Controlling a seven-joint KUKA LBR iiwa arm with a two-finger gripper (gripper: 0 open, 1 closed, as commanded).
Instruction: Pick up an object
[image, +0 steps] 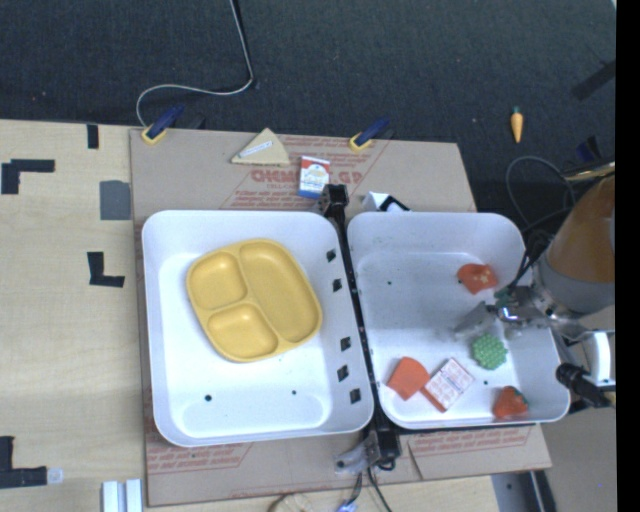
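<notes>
My gripper hangs low at the right side of the right bin, reaching in from the frame's right. I judge I am placed here to go for the green piece, which lies just below my tip. Whether my jaws are apart or together I cannot tell; they blur into the bin floor, and nothing shows between them.

Nearest the bottom edge of the frame, in this bin's lower part, lie an orange wedge, a patterned packet touching it, and a red piece in the lower right corner. Above my tip sits another red piece. That makes five things here: two red, one green, one orange, one packet. They are scattered loose, well apart mostly, which leaves room to close on one.

The left bin bears one yellow tray with three compartments.

Beyond the bins, at upper centre, sit one small carton and one tan wedge on the cardboard.
</notes>
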